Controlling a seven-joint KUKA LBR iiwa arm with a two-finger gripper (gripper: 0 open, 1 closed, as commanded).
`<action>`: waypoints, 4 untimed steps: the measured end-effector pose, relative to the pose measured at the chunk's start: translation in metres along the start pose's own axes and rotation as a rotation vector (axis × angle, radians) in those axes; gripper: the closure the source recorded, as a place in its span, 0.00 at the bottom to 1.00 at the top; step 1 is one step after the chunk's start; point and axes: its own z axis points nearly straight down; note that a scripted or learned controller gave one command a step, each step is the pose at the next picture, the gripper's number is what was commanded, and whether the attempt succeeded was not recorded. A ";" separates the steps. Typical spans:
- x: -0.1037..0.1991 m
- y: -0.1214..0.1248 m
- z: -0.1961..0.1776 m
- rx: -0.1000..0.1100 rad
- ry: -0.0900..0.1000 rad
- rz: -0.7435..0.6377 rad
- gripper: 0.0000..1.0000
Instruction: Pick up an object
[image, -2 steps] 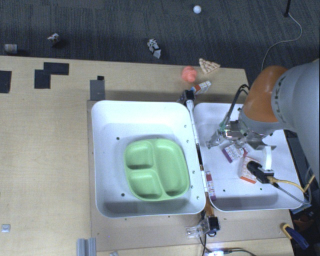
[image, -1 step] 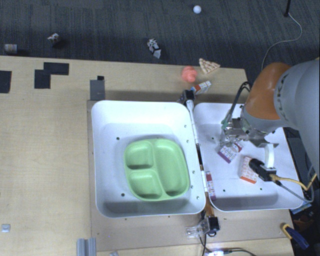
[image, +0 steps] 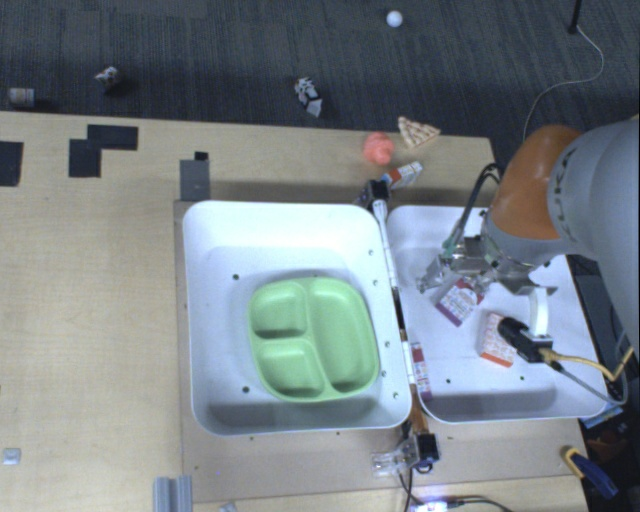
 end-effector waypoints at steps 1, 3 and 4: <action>0.001 0.001 -0.011 -0.004 0.000 -0.003 1.00; 0.001 0.003 -0.022 -0.007 0.001 -0.006 1.00; 0.001 0.003 -0.022 -0.007 0.001 -0.006 0.00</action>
